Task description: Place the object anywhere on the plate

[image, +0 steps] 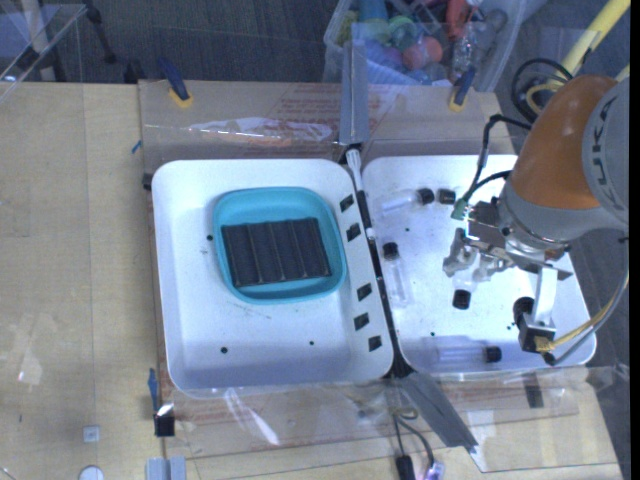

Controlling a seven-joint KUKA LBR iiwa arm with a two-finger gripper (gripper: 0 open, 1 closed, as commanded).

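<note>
Camera view puts the gripper (478,260) low over the right bin (440,165), a cluster of bright metal and cables under the arm's (560,158) smooth orange band. Whether it is apart, together or clamped on anything I cannot tell, since the wrist hardware masks its tip.

At about seven o'clock from it, just beside it, sits a small black piece (461,298), matte and stubby. At six o'clock, near the bin's front wall, a clear tube (455,350) with a dark cap lies on its side. The tube looks glossy and round, so it would likely roll or squirt away under a pinch.

At nine o'clock stands the divider (360,258), a raised white ridge studded with black tabs. Beyond it, in the left bin (190,348), lies the plate (232,208), teal, glossy, a rounded square with a shallow raised rim. A dark ribbed block (275,251), flat and rectangular, lies inside it, covering most of the floor.

If that block is the task's object, it is already on the plate. If the object is one of the small pieces, several risks follow. A small piece could slip out unnoticed. The load could catch on the divider's tabs if the arm crosses low. A release onto the ribs could send a hard little part skittering over the slick rim.
</note>
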